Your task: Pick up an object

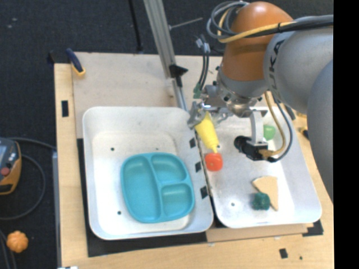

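My gripper hangs over the left edge of the right bin, under the orange-banded wrist. It is shut on the top end of a long yellow object, which slants down and to the right from between the fingers, above the bins' shared edge. Just below the yellow object's lower tip lies a small orange-red ball. In the right bin's near corner lie a tan wedge and a dark green lump. A small light green piece sits behind the arm's cables.
The left bin holds a teal divided plate. An aluminium post rises behind the bins, close to the gripper's left. Black cables loop below the wrist. A small orange ball lies off the bench at the lower left.
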Controlling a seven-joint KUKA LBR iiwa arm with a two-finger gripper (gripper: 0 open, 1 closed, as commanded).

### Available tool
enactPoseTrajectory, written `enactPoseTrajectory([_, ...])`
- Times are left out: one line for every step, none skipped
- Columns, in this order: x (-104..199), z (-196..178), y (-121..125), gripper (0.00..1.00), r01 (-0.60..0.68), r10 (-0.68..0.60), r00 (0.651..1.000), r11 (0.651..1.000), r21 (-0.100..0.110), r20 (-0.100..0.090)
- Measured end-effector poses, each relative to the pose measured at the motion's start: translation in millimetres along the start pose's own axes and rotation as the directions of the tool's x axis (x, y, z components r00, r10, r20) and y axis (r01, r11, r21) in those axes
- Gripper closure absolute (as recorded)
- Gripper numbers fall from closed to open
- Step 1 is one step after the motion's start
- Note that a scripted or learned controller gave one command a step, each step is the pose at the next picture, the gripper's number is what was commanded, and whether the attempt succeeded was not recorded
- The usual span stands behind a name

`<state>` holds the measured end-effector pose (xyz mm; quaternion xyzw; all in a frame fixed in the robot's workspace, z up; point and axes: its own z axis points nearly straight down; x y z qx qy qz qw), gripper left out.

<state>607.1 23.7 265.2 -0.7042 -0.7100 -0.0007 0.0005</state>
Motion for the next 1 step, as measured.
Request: enactPoseTrajectory([53.9,2.6,-8.4,1.00,0.000,0.000,1.000,1.000,0.001,0.000])
